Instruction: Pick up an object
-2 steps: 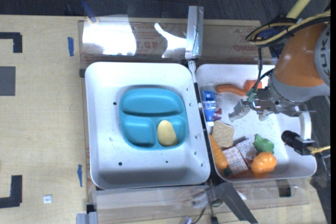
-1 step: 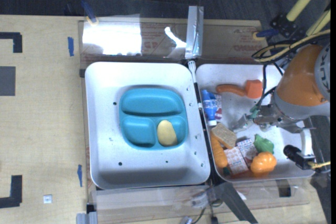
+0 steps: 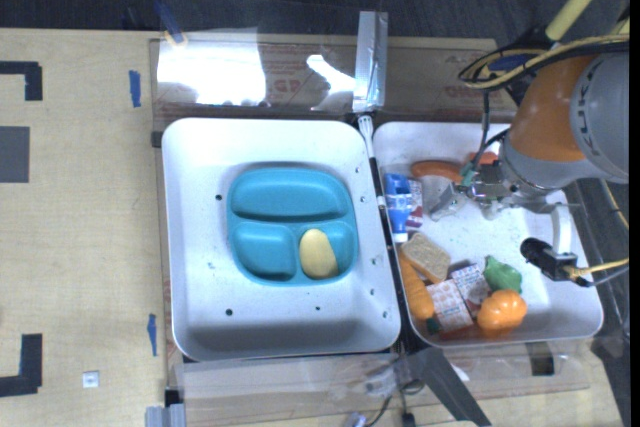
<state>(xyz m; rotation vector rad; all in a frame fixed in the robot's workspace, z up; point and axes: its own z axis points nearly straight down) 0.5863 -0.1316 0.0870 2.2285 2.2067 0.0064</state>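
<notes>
The fingers (image 3: 447, 198) reach into the upper part of the right bin (image 3: 585, 310), but whether they are spread or closed I cannot tell (the metal parts blur into the clutter there), and nothing is visibly caught between them. The gripper (image 3: 455, 197) sits just beside a blue-and-white packet (image 3: 399, 200) and an orange-red item (image 3: 436, 169) near the bin's far wall. Below it lie the other candidates: a tan sponge-like block (image 3: 427, 258), a red-and-white packet (image 3: 449, 303), a green piece (image 3: 502, 273) and an orange fruit (image 3: 502, 310) at the near edge. Behind the gripper rises the grey arm with its orange band (image 3: 555, 115). The left bin (image 3: 200, 295) carries a blue divided tray (image 3: 290, 215) with a yellow lemon-like object (image 3: 318, 254) in its lower right compartment. By my reading, the pick is at the reaching stage: no object is lifted yet, so grasping and raising remain.
</notes>
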